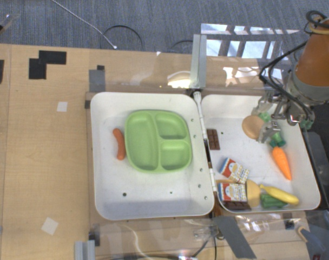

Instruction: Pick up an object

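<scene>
Metal tool (pixel 272 124), grip state unclear, beside round tan piece (pixel 252 127), tapered carrot (pixel 282 161).

The grey KUKA arm with its orange band (pixel 317 56) reaches in from the upper right corner of the camera view, wrist pointing down and leftward. Black cables loop beside the wrist. Its metal two-finger gripper (pixel 271 130) hangs low at the arm's end, slightly tilted.
</scene>
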